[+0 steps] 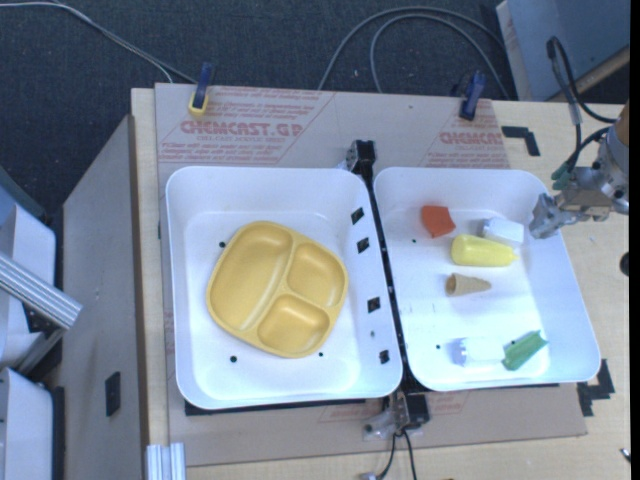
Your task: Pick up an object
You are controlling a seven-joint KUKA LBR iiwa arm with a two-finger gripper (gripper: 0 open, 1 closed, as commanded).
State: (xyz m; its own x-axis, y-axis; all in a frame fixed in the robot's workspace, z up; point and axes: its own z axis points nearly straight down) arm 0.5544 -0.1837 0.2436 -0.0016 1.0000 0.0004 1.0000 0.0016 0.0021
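Camera view, from above at a slant. Two bins side by side. Left bin (190,268) carries a yellow divided plate (277,288). Right bin (575,298) carries the candidates: an orange block (436,220), a yellow oblong piece (483,252), a small white piece (503,232) just beside it, a tan cone (467,285), a green piece (524,350) and a small pale bluish item (457,351) near the front wall.

Step in hand, as I read it: approach. Nothing lifted; every object lies on the bin floor. The gripper (545,218) sits at the right bin's far right rim, arm entering from the right, closest to the white piece and the yellow oblong piece but apart from both.

Claw state: I cannot tell whether it is apart or together (too small and blurred at the tip). It touches no object that I can make out.

Next move, my judgement: shift left over the chosen piece, align, descend to the bin floor, then close. The white and yellow pieces crowd each other, so a nudge is a risk.
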